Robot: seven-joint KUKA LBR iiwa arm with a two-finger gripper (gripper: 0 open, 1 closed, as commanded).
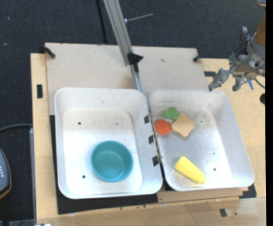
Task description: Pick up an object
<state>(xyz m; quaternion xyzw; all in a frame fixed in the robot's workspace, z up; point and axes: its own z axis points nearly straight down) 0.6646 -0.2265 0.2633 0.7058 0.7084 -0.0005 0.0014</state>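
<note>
From the overhead camera, the end effector (227, 80) sits at the far right, above the tabletop (41, 126) just beyond the far right corner of the right bin (237, 140). Its two fingers are spread wide, with nothing between them. It's well apart from every object.

Inside the right bin, three pieces cluster toward the left wall: a green toy (171, 113) farthest back, a round orange-red piece (163, 126) just near and left of it, and a tan slice shaped like toast (183, 125) to the right, touching or all but touching both. Nearer to us, apart from that cluster, a yellow piece (189, 169) lies slantwise on the bin floor.

Over in the left bin (70, 107), a teal bowl (111, 160) stands upright, toward the near side. A metal post (120, 29) rises at a slant from behind the seam between the bins.
</note>
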